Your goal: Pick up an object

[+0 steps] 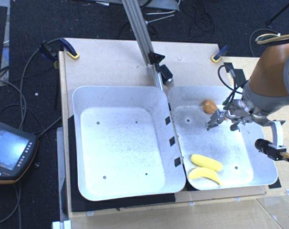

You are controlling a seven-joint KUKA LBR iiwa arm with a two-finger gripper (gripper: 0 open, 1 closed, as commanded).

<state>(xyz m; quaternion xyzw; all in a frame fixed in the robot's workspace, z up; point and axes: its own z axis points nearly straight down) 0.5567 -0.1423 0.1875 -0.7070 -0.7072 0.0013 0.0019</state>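
A small orange-brown ball (209,106) lies near the back of the right bin (244,149). Two yellow banana-shaped pieces rest at that bin's front, one (207,162) just behind the other (204,175). My gripper (220,123) hangs over the middle of the right bin, just in front and to the right of the ball, well behind the bananas. It is open, with nothing between its fingers. The grey arm with its orange band (273,66) comes in from the right.
The left bin (87,104) sits beside the right one, the two sharing a raised middle wall (174,142). A slanted metal pole (142,32) stands behind the bins. A teach pendant (10,151) lies off the bench at left.
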